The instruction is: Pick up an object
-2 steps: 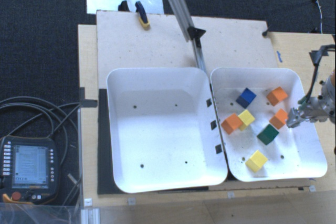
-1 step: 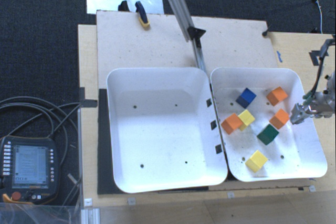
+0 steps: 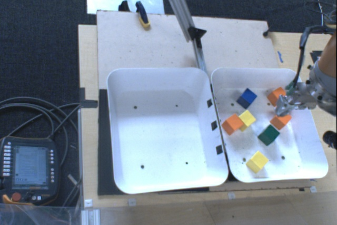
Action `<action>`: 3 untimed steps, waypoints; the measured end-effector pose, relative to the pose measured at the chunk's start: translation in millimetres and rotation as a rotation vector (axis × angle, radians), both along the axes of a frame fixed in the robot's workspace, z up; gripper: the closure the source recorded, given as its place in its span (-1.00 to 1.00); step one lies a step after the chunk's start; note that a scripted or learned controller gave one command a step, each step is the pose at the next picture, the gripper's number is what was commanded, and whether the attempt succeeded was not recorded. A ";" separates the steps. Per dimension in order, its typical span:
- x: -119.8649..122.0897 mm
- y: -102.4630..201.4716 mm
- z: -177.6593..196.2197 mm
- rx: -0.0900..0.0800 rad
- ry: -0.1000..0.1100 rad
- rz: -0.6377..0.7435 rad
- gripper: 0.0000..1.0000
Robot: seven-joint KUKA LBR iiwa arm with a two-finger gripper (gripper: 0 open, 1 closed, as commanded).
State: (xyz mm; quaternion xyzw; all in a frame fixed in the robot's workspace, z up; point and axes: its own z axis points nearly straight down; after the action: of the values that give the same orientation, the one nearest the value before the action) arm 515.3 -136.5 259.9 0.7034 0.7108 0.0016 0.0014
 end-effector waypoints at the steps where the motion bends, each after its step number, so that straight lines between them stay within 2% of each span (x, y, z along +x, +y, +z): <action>1: 11.7 47.8 -7.4 0.001 0.002 0.000 1.00; 3: 49.3 155.5 -17.3 0.001 0.001 0.000 1.00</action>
State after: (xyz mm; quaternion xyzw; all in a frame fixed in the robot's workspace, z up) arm 564.6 19.0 242.6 0.7033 0.7109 0.0015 0.0008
